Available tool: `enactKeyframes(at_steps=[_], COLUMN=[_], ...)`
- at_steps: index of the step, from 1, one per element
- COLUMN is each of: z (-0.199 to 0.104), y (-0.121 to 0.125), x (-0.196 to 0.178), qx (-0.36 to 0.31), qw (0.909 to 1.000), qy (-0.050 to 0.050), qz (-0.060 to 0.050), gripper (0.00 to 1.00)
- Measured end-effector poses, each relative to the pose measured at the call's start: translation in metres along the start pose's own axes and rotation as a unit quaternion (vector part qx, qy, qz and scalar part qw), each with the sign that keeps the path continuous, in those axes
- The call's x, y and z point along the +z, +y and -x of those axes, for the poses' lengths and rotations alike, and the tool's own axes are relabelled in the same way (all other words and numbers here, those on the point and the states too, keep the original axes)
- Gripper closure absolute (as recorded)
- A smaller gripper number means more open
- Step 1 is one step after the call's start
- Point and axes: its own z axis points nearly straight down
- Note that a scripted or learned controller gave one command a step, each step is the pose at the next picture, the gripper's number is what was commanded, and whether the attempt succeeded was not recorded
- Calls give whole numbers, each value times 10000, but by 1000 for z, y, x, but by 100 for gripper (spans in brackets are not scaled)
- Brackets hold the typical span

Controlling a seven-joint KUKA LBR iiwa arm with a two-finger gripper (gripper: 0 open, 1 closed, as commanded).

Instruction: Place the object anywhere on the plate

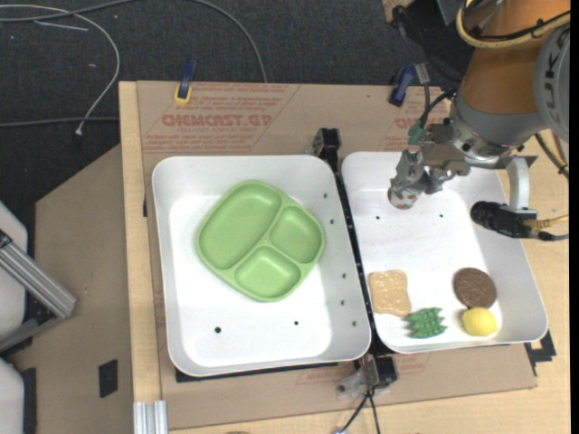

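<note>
Two shallow white bins sit side by side on the bench. The left bin (181, 242) carries a green three-compartment plate (261, 240), lying near its centre and turned at a slant to the walls. The right bin (443, 233) carries four candidate objects along its near edge: a tan cracker-like piece (390, 291) toward the near-left corner, a green leafy piece (423, 322) just beside it, a brown disc (474, 287) and a yellow ball (479, 321) toward the near-right corner. The gripper (404, 191) hangs over the far-left part of the right bin, well apart from all four; nothing is seen between its tips, and how far apart they stand cannot be told from this view. The step in hand appears to be selection and approach. To do it well, descend squarely over one isolated object; the cracker and leafy piece lie close together, so the disc or ball probably offers a cleaner grasp. Carry across the dividing walls with clearance and release above any compartment.
</note>
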Motion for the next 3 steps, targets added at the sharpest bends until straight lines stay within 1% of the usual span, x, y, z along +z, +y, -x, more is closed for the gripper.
enactKeyframes(at_steps=[1, 2, 3], z=[-62, -110, -164], y=[-10, -18, -35], x=[-2, 14, 10], qx=[-6, 4, -2], qw=[10000, 10000, 10000], qy=[12, 3, 7], qz=[-27, -38, -34], gripper=[100, 100, 100])
